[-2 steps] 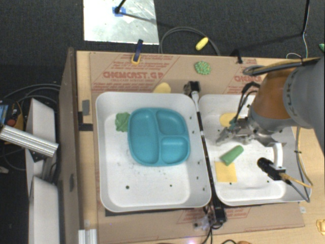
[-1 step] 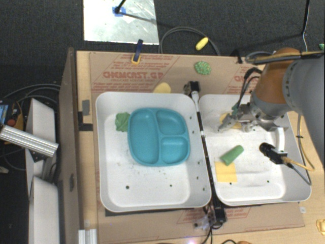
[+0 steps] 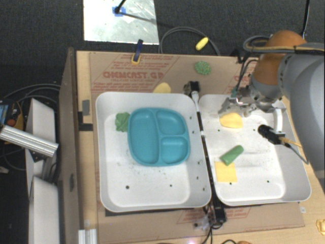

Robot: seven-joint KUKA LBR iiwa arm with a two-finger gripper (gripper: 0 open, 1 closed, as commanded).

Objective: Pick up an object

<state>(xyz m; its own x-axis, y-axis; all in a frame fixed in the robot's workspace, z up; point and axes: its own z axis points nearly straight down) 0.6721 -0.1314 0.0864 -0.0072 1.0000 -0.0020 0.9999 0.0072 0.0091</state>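
Item: single grasp, step in hand being the approach to a pick. Gripper (image 3: 236,105): at the far side of the right bin (image 3: 274,179), reaching in from the right and poised over the bin's back edge; whether it is spread or closed cannot be told from this angle. Nearest candidate: yellow rounded piece (image 3: 231,120), low and flat, lying on the bin floor just in front of the gripper and apparently just below it, with bare floor on all sides. Other candidates, same bin: green cylinder (image 3: 232,154), lying on its side at a slant near the middle, and yellow square (image 3: 226,172) just in front of it, the two close enough that they may touch. Left bin (image 3: 152,186): blue divided plate (image 3: 158,136) with a green leafy piece (image 3: 122,121) against its left rim, well apart from the gripper. Handling note: the yellow rounded piece looks the likeliest target. A good pick probably calls for centring over it, descending straight to the floor and closing across its narrower width. Risk: being so flat, it may slide or slip out if the close comes too high.
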